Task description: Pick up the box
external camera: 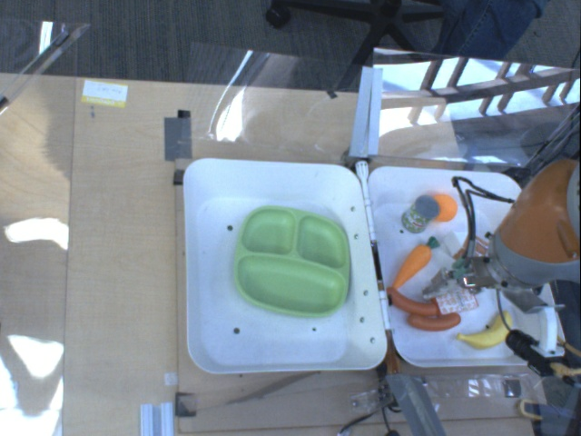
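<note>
The end effector (461, 278) is low in the right bin (390, 189), over a small box (451, 302) lying by the sausages (419, 311); its opening cannot be told. A carrot (413, 263) lies just left, a banana (484, 335) nearer the front. The left bin (204, 243) holds a green tray (292, 262).

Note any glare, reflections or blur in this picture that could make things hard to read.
Camera view: bright window reflections sit on the bench at left and on the clear panel behind the bins; the green tray is evenly lit and sharp; the items under the arm in the right bin are small and cluttered, hard to separate.
</note>
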`<state>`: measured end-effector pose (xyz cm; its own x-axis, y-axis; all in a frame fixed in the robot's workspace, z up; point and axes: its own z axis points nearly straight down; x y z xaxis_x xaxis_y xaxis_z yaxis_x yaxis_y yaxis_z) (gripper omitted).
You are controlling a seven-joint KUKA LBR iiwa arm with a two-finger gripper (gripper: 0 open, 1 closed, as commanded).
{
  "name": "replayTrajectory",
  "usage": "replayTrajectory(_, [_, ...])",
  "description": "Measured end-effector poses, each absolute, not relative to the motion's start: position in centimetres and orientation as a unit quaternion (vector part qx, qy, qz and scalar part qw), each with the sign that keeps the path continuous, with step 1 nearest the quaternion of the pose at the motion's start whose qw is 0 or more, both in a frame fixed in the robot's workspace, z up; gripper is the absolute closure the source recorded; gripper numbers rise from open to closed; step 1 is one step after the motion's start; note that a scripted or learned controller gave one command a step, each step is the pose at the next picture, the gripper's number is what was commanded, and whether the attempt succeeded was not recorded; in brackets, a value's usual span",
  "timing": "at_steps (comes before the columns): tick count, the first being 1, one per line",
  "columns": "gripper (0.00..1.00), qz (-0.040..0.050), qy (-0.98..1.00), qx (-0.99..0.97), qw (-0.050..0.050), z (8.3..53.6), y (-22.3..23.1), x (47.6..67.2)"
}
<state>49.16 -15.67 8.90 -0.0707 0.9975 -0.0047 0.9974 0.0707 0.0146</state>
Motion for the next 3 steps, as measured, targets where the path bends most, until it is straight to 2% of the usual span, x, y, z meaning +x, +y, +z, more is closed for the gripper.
replayTrajectory(1, [0.0,0.0035,0.78,0.626,0.009,9.0,-10.9,49.2])
replayTrajectory(2, [0.0,0.0021,0.804,0.595,0.006,8.8,-16.4,56.4])
replayTrajectory(3, [0.0,0.0015,0.822,0.57,0.003,9.9,-13.8,50.3])
